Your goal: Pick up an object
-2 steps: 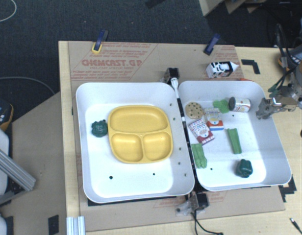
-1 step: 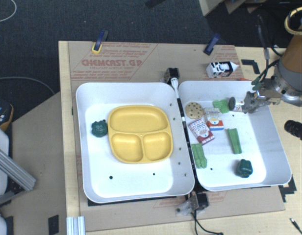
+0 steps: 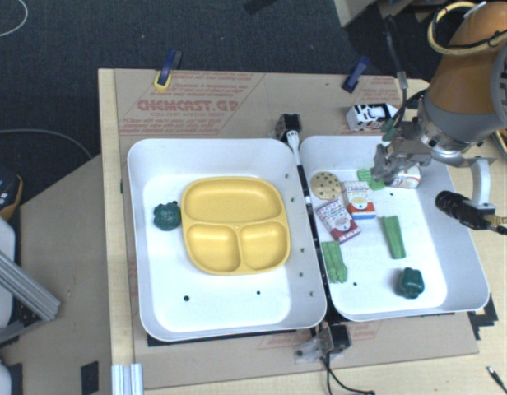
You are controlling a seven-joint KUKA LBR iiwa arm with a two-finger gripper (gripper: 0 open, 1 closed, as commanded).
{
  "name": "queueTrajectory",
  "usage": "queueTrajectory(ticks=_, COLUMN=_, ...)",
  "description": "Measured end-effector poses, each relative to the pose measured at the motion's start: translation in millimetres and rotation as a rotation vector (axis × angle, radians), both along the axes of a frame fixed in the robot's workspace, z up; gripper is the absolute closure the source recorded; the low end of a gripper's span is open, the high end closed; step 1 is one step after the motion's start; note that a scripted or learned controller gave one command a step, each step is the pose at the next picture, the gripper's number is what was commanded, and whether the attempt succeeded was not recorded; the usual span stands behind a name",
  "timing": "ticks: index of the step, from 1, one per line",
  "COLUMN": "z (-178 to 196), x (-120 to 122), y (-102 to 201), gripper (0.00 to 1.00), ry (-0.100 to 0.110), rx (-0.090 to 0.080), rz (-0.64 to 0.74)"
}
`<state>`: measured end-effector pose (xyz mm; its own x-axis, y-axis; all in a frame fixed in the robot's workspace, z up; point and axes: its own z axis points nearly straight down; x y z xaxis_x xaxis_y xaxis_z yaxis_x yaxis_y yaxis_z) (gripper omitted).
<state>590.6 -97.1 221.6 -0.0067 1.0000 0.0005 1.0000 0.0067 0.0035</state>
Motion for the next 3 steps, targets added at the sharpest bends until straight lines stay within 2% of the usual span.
queueTrajectory(ticks=1, z=-8, x=27, y=51, gripper=1.0, ry=-0.001, rx=0.0, rz=0.0)
queueTrajectory(ticks=2, z=4, x=56, y=97, gripper=1.0, ry=-0.002, rx=0.0, rz=-0.001)
queueTrajectory(ticks=3, z=5, x=57, y=123, gripper=1.0, ry=0.0, rx=-0.001, rz=-0.004)
